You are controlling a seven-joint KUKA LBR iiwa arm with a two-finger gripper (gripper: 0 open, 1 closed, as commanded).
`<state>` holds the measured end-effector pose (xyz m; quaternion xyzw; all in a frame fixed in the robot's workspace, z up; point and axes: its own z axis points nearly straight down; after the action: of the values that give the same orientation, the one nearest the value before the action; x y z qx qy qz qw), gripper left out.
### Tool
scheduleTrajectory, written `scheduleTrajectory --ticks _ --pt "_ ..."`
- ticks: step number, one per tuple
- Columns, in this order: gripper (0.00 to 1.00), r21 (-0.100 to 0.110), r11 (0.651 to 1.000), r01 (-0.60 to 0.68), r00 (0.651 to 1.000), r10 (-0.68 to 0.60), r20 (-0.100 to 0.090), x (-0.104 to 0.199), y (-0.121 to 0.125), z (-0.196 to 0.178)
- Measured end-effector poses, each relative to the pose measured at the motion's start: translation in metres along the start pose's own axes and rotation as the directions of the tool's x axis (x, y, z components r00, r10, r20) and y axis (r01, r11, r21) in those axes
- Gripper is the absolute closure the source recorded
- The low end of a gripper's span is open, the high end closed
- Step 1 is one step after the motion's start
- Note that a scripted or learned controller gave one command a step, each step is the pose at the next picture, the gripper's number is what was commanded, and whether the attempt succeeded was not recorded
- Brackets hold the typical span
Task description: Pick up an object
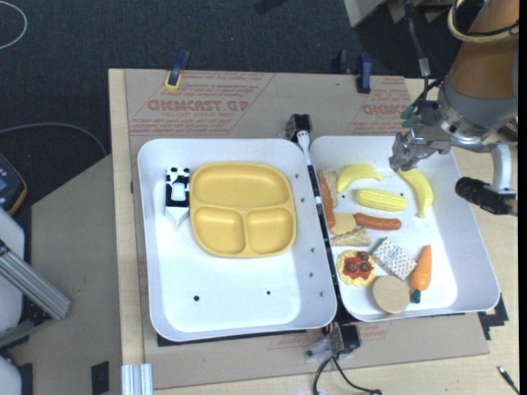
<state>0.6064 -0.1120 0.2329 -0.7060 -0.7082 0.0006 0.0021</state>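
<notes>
Grey gripper (406, 159) over right bin (469, 220), just above upper end of yellow banana (421, 189); finger state impossible to tell. Corn cob (380, 197), sausage (378, 221), carrot (422, 269) nearby. Yellow divided plate (242, 207) in left bin (156, 245).

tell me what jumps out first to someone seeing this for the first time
The big yellow divided plate in the left bin draws the eye first, with a small black-and-white object beside it. Next comes the right bin, crowded with toy food: two bananas, a corn cob, a sausage, a carrot. Above its far corner hangs the gripper, near one banana.
</notes>
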Motion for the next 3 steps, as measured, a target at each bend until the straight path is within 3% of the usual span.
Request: scheduleTrajectory --ticks 2,3 --pt "1.00 0.001 1.000 0.001 1.000 -0.001 0.000 0.096 -0.062 0.014" --pt "1.00 -0.007 1.000 -0.004 1.000 0.004 0.003 0.085 -0.064 -0.001"
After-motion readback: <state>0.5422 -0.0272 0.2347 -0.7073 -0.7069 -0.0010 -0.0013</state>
